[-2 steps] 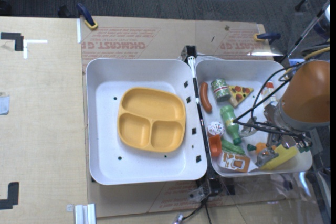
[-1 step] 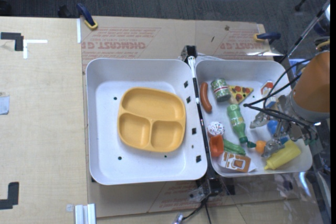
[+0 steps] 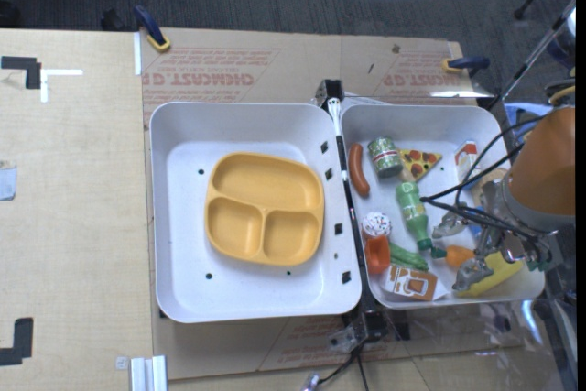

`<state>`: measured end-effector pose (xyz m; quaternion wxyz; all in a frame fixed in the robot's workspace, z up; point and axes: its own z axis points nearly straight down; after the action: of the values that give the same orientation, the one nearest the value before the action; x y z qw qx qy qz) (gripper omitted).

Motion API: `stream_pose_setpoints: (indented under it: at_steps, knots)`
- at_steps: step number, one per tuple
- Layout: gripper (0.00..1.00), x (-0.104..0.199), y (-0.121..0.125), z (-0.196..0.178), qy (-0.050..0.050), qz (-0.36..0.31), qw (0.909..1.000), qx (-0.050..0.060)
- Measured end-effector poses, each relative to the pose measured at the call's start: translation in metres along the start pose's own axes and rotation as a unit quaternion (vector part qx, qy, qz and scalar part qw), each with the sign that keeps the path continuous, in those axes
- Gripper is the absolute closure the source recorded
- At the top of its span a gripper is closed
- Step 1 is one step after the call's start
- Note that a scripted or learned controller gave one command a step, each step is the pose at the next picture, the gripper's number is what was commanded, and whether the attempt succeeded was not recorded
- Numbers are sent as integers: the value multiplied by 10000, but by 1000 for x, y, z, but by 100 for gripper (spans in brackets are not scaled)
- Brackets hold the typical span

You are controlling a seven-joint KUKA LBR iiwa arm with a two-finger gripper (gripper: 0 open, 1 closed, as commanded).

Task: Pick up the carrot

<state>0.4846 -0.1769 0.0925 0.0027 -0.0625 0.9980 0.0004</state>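
The carrot (image 3: 457,255) is a small orange piece with a green end, lying in the front right part of the right bin (image 3: 430,119). My gripper (image 3: 477,265) hangs low over the bin, just right of the carrot and above a yellow banana (image 3: 492,278). Cables and the wrist hide part of the carrot's right end. I cannot see whether the carrot is gripped.
The right bin also holds a brown sausage (image 3: 358,169), a green can (image 3: 385,156), a pizza slice (image 3: 420,163), a green bottle (image 3: 412,213), a white bottle (image 3: 465,158) and a small carton (image 3: 410,284). The left bin (image 3: 174,224) holds a yellow divided plate (image 3: 265,208).
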Motion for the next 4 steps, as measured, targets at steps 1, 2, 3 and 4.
stream_pose_setpoints:
  at_steps: [1,2,3,4]
  knots:
    - [0,-1,9,0,-1,-627,9980,10]
    - [0,-4,-16,0,-4,90,10000,6]
    - [0,-1,13,0,6,-285,9996,1]
    - [0,1,-12,0,-3,179,9998,6]
